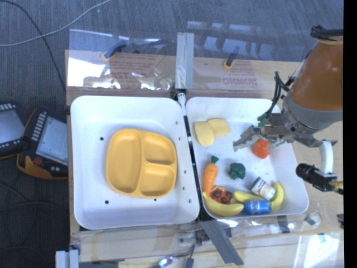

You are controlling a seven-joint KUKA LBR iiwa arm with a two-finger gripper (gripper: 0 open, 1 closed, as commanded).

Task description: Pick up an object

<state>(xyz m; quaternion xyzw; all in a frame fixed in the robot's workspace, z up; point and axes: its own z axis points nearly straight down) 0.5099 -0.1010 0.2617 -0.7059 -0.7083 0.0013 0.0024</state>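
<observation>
Tomato [261,148], small and orange-red, was what we logged first: it sat in the right bin [290,202], toward the far right side, directly under the gripper [257,138]. We could not tell how the gripper stood or whether it touched the tomato; grey metal parts overlapped the tomato's top edge. Arm [321,77], grey with an orange band, reached in from the right above that bin. Also in the right bin we recorded: two pale yellow chips [211,130] near the far left corner; a carrot [210,176] along the left wall; a green broccoli piece [237,171] just beside it; two bananas [234,204] along the near wall, with a small can [263,188] and a blue item [257,207] lying among them. In the left bin [89,200] we found a yellow divided plate [141,163] lying flat at the centre.
</observation>
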